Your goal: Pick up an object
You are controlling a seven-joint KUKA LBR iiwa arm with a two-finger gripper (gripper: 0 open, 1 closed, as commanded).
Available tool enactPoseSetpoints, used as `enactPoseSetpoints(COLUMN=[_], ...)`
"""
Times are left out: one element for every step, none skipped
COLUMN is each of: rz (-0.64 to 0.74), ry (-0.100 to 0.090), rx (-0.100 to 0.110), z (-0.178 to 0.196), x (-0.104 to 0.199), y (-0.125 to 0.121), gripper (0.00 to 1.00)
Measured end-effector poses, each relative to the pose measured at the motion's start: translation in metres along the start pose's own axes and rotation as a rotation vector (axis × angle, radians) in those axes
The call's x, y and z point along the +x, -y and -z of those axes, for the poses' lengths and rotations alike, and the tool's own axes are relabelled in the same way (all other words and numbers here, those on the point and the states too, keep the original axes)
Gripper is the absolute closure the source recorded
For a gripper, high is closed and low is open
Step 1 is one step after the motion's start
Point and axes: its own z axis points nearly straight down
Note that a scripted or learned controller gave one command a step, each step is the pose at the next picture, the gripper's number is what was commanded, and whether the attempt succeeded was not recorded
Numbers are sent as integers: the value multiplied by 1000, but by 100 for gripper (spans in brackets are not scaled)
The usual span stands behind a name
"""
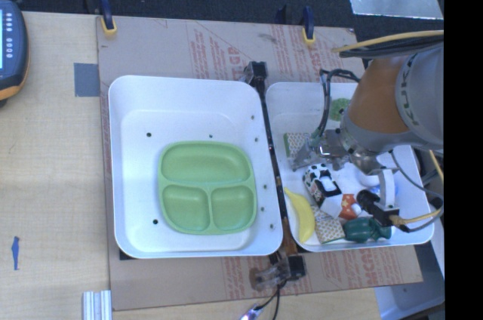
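Note:
The right white bin (293,95) holds a jumble of small objects. Among them are a yellow banana (302,217), a black-and-white toy (321,184), a red piece (348,207), a dark green object (367,230) and a checkered piece (328,229). My gripper (318,154) is low in the middle of this bin, just above the black-and-white toy and beside a patterned pad (296,141). The grey arm with its orange band (377,103) covers the bin's back right part. I see nothing held in the gripper.
The left white bin (136,109) holds a green divided plate (207,186). A black bar (264,118) runs between the two bins. Cables (328,84) hang by the wrist. A blue-and-orange device (11,47) lies at the far left on the bench.

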Motion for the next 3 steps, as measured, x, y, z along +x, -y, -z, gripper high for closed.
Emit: enactPoseSetpoints(rz=[0,1,6], ry=[-1,0,-1], rx=[7,5,-5], z=[-1,10,105], x=[-26,-27,51], y=[42,41,19], gripper=[0,100,100])
